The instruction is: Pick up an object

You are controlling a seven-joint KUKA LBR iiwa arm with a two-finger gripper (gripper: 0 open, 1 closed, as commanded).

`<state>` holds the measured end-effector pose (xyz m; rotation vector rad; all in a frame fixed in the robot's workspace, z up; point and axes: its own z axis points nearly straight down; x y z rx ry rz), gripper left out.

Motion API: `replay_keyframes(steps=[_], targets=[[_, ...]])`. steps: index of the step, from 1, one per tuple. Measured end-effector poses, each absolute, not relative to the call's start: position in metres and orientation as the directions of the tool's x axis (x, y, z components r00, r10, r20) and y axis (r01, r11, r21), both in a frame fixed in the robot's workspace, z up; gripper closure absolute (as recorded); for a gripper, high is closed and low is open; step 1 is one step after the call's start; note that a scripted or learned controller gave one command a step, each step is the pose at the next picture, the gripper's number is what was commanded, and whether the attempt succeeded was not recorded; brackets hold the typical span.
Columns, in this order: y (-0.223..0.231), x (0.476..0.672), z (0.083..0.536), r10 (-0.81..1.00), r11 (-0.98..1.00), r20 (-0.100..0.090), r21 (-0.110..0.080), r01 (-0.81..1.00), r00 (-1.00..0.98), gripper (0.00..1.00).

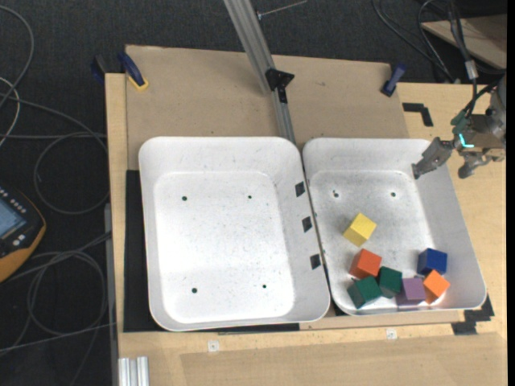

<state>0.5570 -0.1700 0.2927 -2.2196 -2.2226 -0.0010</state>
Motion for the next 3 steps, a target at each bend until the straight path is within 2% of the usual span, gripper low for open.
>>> replay_keyframes(steps=[1, 3], targets=[[-0.165, 0.551, 0.248, 1.0, 0.0, 0.001, -0.004, 1.0, 0.0, 0.0], [-0.163, 0.556, 0.162, 1.0, 0.0, 0.002, -0.005, 1.0, 0.0, 0.0]])
